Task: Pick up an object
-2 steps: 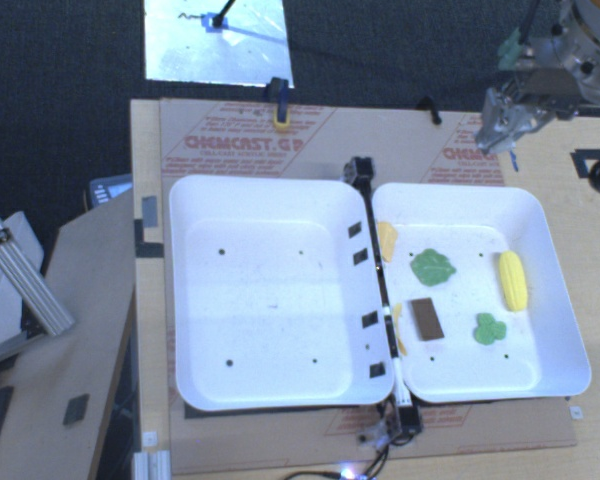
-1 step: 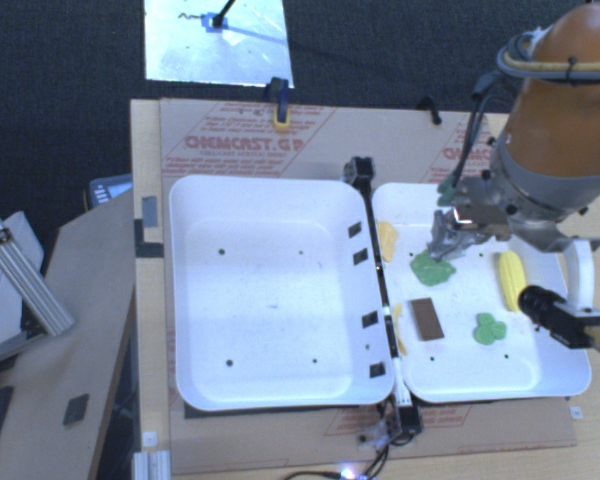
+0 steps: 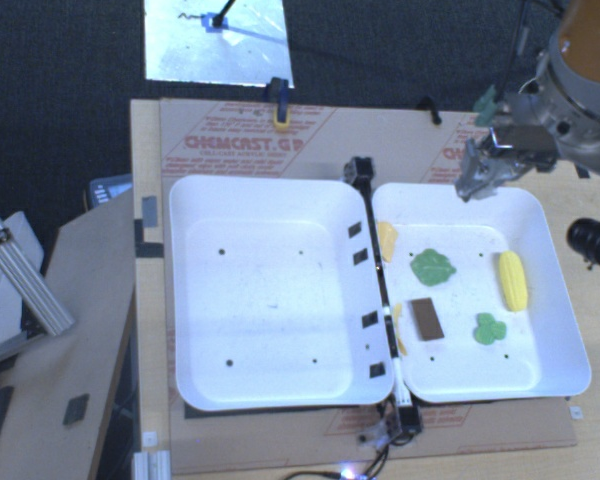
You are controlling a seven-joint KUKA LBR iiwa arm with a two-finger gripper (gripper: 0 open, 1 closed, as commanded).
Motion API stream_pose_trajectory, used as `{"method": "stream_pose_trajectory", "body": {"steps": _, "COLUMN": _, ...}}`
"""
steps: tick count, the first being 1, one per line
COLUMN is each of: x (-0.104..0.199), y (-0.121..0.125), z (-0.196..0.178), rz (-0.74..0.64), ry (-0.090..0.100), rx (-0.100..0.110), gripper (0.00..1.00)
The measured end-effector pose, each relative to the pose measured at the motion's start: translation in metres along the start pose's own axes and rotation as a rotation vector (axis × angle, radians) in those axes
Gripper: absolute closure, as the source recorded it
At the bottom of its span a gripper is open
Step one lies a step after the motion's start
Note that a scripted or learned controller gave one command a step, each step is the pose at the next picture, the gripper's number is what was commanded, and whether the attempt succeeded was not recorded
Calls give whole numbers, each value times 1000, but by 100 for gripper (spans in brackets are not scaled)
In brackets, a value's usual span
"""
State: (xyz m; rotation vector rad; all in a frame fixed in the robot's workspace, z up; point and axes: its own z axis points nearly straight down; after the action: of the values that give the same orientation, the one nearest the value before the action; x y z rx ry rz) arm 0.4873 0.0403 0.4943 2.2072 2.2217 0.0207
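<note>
Pick not yet made; tool up over far edge of right bin, nothing seen in it.

Tabletop w/ two white bins side by side: left bin at left, right bin w/ all candidate objs lying loose on its floor. Arm in from far right, tool hanging above right bin's far rim, apart from every obj; can't tell how wide its jaws stand, too blurred. In right bin, largest to smallest: yellow corn near right wall; green leafy piece mid-bin; brown block nearer cam; small green piece right of block; yellow piece against left wall. Left to do, by the look: choose obj, descend, close, lift. Nearest to tool seem leafy piece & yellow piece.
</note>
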Motion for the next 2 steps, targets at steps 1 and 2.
{"method": "stream_pose_trajectory", "body": {"steps": 1, "x": -50, "y": 101, "z": -23, "rz": 9, "ry": -5, "rx": 8, "gripper": 100}}
{"method": "stream_pose_trajectory", "body": {"steps": 2, "x": 5, "y": 107, "z": 131, "rz": -2, "ry": -1, "rx": 30, "gripper": 100}}
